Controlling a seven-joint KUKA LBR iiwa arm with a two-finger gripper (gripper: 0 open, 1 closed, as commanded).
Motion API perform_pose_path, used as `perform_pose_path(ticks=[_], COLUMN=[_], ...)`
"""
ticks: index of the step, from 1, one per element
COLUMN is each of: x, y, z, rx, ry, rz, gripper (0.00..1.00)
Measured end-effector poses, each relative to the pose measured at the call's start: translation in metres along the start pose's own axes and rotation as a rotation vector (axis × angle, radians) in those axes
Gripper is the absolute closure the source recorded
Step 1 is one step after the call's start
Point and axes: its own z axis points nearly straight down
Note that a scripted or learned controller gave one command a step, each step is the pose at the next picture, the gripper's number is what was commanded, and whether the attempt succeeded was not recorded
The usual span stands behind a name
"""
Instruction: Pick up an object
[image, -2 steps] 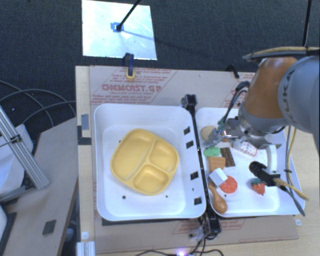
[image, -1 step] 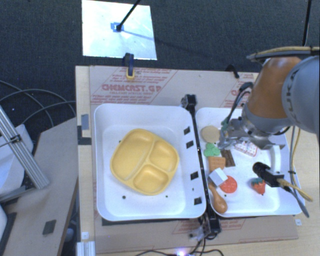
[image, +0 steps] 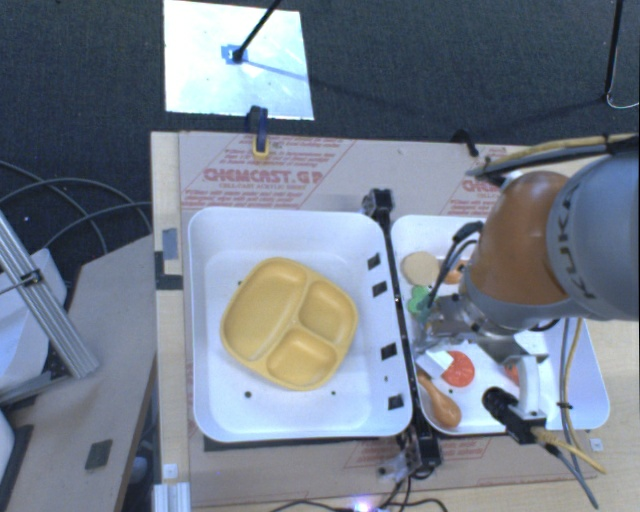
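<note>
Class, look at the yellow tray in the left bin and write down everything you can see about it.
The tray is pale yellow and looks like smooth plastic. It is roughly square with rounded corners, split by raised ridges into three compartments: one large, two smaller. It lies flat and right side up, turned at an angle, near the middle of the left bin. It rests on the bin's floor, and nothing else touches it.

the single camera is fixed above the bench and looks down at a slant, so the far edge of the bench lies toward the top of the frame and the near edge toward the bottom. it stands far enough back to take in both white bins: the left bin sits near the middle, the right bin toward the right edge. dark floor frames the bench above and to the left. the arm enters from the right.
</note>
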Motion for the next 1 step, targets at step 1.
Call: perform_pose_path(ticks=[1], x=[-0.0024], y=[0.0044], z=[-0.0116], rx=[-0.009], ry=[-0.002], rz=[0.002], gripper=[1.00])
